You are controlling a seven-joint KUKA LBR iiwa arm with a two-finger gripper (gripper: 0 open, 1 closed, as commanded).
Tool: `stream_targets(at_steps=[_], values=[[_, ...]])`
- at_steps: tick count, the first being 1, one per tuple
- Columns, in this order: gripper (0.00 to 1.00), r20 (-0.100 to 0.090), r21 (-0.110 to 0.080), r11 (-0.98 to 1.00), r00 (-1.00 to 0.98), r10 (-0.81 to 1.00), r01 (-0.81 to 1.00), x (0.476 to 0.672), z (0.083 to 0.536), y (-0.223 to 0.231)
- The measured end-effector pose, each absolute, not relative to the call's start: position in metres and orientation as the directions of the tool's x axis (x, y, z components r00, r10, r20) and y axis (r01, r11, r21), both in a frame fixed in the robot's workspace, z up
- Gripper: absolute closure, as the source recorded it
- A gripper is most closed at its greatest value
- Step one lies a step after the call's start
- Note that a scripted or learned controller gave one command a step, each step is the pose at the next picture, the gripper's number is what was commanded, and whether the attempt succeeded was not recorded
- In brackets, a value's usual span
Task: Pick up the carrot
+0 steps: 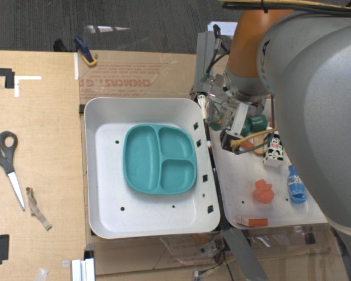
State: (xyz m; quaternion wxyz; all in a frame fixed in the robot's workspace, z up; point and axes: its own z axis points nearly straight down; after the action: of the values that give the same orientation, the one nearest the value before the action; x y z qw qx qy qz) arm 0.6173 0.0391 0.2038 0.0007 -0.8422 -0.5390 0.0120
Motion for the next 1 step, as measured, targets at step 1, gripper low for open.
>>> stream_targets(at_steps=[1], values=[[1.00, -0.004, -0.004, -0.304, 0.304, 0.953, 0.953, 0.6039, 0.1903, 0.0912]])
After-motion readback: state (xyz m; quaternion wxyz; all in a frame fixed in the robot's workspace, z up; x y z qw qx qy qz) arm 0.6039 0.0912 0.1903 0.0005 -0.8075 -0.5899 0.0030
